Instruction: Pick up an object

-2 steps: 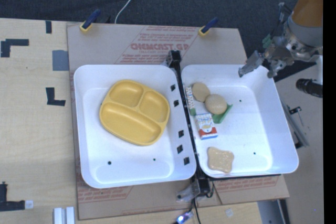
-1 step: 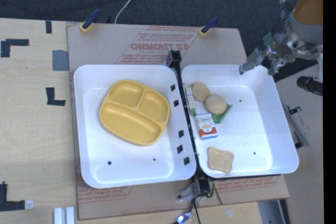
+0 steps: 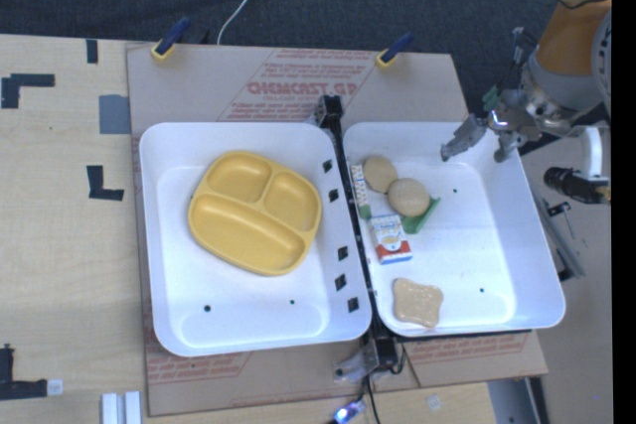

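The gripper (image 3: 479, 140) hangs at the upper right of the frame, over the far right corner of the right bin (image 3: 517, 243), with its two fingers (image 3: 457, 144) spread apart and nothing between them. The grey arm with its orange band (image 3: 581, 10) enters from the right edge above it.

The likely candidates for picking all lie toward the left side of the right bin, down and left of the gripper: two round tan buns (image 3: 396, 186) touching each other near the divider, the nearer one resting on a green scrap (image 3: 421, 215); a small red-and-white carton (image 3: 390, 239) just below them; and a flat tan bread slice (image 3: 416, 302) near the bottom edge, apart from the rest.

To do the step well, the bread slice or the lower bun looks the safer target, since each offers clear sides; the upper bun sits close to the bin wall, which may block one finger. The gripper should travel left, centre over the chosen item, keep the fingers wide, then descend straight.

The left bin (image 3: 169, 243) holds a yellow divided plate (image 3: 256, 211). On the brown board (image 3: 288, 89) beneath the bins, red print reads roughly "CHEMCAST GP"; smaller lines are illegible. The carton's printing is too small to read
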You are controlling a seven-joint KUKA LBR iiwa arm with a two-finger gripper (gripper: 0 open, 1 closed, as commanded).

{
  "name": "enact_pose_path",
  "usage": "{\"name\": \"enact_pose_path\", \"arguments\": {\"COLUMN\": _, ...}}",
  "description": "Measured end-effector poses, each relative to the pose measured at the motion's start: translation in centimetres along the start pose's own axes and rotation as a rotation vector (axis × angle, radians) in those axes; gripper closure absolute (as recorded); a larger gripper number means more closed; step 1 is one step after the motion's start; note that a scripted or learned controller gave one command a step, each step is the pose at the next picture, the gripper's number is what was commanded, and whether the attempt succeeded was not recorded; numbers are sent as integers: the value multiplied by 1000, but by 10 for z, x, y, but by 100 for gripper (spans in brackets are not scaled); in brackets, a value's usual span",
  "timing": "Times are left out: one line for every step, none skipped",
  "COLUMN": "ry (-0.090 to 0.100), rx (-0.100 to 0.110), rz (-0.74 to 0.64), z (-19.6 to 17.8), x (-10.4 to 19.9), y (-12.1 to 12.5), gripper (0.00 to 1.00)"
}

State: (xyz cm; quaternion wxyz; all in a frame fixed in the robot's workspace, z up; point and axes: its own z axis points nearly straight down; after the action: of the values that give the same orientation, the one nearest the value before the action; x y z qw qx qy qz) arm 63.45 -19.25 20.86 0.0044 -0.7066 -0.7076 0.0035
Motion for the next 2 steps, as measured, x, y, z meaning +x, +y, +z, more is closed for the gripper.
{"name": "enact_pose_path", "arguments": {"ry": 0, "rx": 1, "rz": 0, "z": 57, "x": -3, "y": -10, "gripper": 0}}
{"name": "enact_pose_path", "arguments": {"ry": 0, "rx": -10, "rz": 0, "z": 114, "x": 6, "y": -9, "gripper": 0}}
